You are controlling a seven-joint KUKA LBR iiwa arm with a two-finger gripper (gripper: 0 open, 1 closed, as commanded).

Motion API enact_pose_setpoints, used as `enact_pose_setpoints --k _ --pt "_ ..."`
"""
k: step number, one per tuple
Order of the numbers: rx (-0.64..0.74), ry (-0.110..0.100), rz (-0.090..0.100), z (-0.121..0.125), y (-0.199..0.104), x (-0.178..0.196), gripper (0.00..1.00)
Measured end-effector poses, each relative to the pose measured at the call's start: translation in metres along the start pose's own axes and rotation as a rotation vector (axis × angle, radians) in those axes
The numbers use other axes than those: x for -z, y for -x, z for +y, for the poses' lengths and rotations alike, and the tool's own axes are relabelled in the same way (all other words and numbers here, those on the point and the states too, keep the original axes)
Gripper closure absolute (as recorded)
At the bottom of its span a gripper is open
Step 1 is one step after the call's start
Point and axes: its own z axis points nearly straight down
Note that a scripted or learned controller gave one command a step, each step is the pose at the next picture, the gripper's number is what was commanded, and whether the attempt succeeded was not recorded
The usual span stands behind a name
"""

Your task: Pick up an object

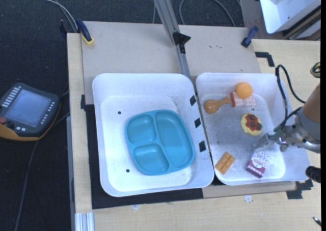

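The right bin [209, 87] holds several small objects. An orange ball [244, 90] sits at the back beside a small red and white box [244, 101] and a tan wooden piece [216, 105]. A yellow and red round toy [251, 123] lies mid-bin. An orange block [224, 162] and a pink and white packet [259, 163] lie near the front wall. My gripper [271, 142] hangs low at the bin's right side, just above and right of the packet and below the round toy. Nothing shows in its grasp.
The left bin [104, 138] holds a blue divided plate [160, 142]. A grey pole [168, 13] crosses the back of the bench. A black cable [283, 90] loops down to the arm's wrist at the right bin's edge. A handheld pendant [26, 110] lies off the bench at left.
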Motion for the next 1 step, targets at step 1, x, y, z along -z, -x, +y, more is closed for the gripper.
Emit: enact_pose_setpoints --k 1 --pt "0.002 0.009 -0.003 0.0017 -0.0004 -0.0258 0.00"
